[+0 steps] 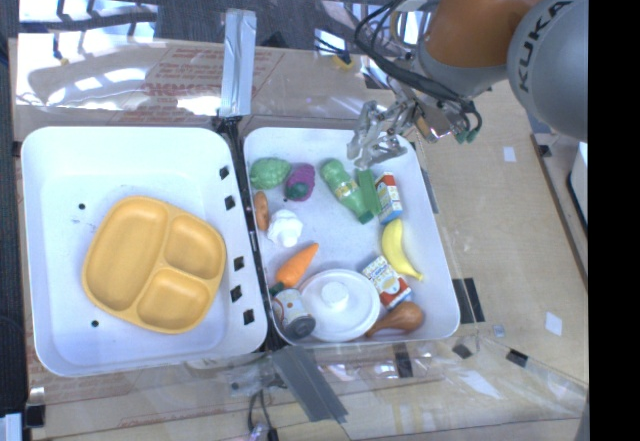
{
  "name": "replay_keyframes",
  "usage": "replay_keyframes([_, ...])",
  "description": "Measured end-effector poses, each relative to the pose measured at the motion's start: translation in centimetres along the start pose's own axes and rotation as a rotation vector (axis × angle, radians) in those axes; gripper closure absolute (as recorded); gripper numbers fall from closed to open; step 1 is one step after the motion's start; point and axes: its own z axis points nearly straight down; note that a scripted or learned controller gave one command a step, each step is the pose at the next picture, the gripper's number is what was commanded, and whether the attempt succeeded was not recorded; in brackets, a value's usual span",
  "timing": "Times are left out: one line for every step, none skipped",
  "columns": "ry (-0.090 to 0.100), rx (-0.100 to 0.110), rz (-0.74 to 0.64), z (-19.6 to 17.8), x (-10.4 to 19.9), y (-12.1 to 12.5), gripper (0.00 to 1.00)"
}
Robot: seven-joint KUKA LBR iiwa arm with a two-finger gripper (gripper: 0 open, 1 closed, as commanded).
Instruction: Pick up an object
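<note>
Camera view: gripper (372, 144) hovers over right bin (437, 229) top edge, jaws apart, holding nothing. Green bottle (346, 189) lies just below. Step: approach. Next: descend, centre over bottle, close.

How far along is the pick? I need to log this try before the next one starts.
Done: the two-finger gripper hangs over the far edge of the right white bin, near the green plastic bottle. In hand: nothing shows between its fingers. Left: closing on an item and lifting it; the yellow banana, orange carrot and round white lid lie in the bin. The yellow divided plate sits in the left bin.
</note>
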Motion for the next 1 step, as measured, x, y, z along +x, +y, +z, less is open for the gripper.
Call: replay_keyframes([-0.002, 0.003, 0.018, 0.96, 0.86, -2.44, 1.00])
